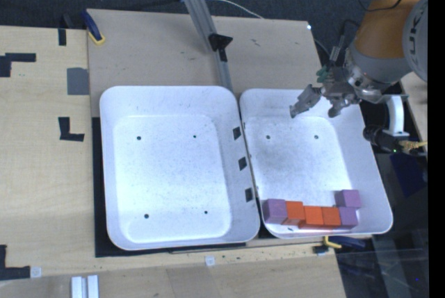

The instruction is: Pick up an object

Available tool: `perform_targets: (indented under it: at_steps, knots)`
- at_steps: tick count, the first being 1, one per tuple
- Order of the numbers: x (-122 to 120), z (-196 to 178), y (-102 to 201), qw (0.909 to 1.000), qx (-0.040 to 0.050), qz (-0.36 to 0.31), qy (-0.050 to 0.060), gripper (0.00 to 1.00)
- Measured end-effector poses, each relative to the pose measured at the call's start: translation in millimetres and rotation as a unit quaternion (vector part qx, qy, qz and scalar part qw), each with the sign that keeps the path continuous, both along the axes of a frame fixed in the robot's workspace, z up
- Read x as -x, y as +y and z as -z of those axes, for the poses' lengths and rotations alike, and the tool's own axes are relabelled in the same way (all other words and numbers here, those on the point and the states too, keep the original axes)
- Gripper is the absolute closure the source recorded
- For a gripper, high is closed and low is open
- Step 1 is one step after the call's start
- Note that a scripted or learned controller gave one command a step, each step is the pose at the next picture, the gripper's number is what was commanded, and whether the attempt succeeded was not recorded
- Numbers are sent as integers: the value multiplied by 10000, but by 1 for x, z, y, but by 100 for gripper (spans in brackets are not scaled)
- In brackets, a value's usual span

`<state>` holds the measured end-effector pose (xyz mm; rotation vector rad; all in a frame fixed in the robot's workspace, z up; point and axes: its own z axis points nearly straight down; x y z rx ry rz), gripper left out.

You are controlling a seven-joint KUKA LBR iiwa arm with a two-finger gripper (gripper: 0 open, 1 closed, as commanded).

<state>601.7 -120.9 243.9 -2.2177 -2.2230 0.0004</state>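
Along the near edge of the right bin (pixel 361 151) lies a row of blocks: a purple block (pixel 276 209) at the left, orange blocks (pixel 314 214) in the middle, and purple blocks (pixel 348 206) stacked at the right end. My gripper (pixel 319 105) hangs over the far part of the right bin, well away from the blocks. It is open, its two fingers spread apart with nothing between them.
The left bin (pixel 170 164) sits beside the right one, their rims touching at the middle. A slanted metal pole (pixel 198 8) rises from behind the bins. Black clips (pixel 243 162) line the seam between the bins.
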Motion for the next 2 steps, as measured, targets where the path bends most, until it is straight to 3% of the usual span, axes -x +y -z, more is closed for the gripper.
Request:
perform_targets:
  at_steps: [1, 2]
  knots:
    - [-33, 24, 46, 10000, 3, -20, 3, 0]
    - [-66, 10, 31, 10000, 7, -2, -18, 0]
